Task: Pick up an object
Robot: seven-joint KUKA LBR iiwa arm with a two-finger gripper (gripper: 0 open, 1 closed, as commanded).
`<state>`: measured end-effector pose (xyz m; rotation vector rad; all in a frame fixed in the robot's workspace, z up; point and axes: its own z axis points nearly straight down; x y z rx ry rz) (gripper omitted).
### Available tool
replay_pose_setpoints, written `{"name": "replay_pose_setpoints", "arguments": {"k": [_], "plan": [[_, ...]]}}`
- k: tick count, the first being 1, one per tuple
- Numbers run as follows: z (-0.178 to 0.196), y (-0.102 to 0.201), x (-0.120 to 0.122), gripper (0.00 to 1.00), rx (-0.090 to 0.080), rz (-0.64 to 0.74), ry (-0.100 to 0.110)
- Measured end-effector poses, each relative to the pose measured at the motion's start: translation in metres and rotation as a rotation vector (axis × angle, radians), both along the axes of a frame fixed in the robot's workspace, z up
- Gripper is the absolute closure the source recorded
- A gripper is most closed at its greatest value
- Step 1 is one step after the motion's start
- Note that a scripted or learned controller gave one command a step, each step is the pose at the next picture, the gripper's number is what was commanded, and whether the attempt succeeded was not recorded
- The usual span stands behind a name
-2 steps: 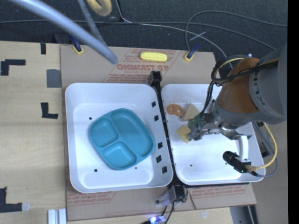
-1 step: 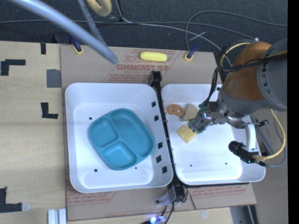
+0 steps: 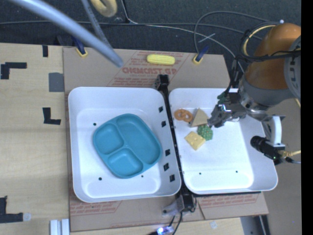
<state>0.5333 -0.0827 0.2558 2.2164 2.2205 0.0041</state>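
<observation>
Left bin holds a blue divided plate — three compartments, roughly centred, tilted toward the bin's front right corner. Black clips run along the seam where the two bins meet. Cardboard sheet under both bins; a yellow banana-shaped piece lies on it near its back edge — well apart from the bins. Black cables loop behind the bench.

A pale wood-grain worktop fills the left side, marked with black tape pieces and a grey patch. A brown cardboard sheet with red printing lies over its middle, reaching the far edge, held there by blue-and-yellow clamps. Beyond the far edge spreads dark carpet-like floor, crossed by thin black cables. Lighting is even and soft.
</observation>
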Motion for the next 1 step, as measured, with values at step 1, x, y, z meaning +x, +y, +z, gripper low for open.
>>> {"name": "replay_pose_setpoints", "arguments": {"k": [1], "plan": [[-0.0124,0.0612,-0.0121,1.0,0.002,0.005,0.007]]}}
